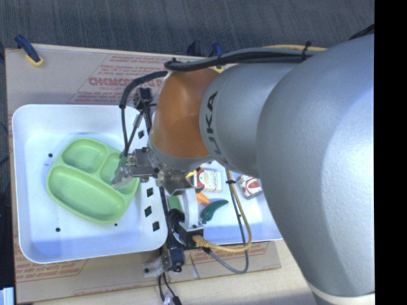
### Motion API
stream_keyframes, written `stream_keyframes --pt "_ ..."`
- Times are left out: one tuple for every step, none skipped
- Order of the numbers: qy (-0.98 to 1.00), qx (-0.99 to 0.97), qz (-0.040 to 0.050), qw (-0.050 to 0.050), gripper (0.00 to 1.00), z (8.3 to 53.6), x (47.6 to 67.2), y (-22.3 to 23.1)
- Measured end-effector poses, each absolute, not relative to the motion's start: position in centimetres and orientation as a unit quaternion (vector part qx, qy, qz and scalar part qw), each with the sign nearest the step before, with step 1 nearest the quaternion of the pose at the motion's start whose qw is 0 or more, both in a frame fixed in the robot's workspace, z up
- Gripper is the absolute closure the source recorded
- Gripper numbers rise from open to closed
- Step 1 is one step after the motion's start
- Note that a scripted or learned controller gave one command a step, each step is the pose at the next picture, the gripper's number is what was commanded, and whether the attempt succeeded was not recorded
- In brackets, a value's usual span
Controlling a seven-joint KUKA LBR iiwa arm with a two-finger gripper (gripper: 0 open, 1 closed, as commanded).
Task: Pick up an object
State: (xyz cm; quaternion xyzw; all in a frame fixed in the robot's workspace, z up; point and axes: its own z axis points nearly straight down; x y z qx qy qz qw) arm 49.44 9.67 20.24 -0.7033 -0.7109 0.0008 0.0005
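Green divided plate [89, 182] in left bin [32, 170], gripper [127, 170] at rim (arm overhead)

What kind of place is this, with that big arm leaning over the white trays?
Probably a robotics lab or test bench. A grey and orange arm reaches over two shallow white bins set on cardboard, cables trailing from its wrist. The left bin holds a green divided plate; the right one holds small toy-like items.

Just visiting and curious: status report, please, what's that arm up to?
Gripper low over green divided plate in left bin, at plate's right edge. Nothing seen held. Arm covers most of right bin.
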Motion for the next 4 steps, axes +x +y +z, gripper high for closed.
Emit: stream_keyframes --pt "-0.710 -0.705 -0.0036 -0.002 0.00 10.3 48.1 16.5" --pt "-0.711 -0.703 -0.0022 0.001 0.00 9.3 48.7 12.1" --pt "-0.709 -0.705 0.0015 0.002 0.00 9.2 54.8 17.7" --pt "-0.708 -0.704 0.0335 0.026 0.00 8.6 60.6 20.1"
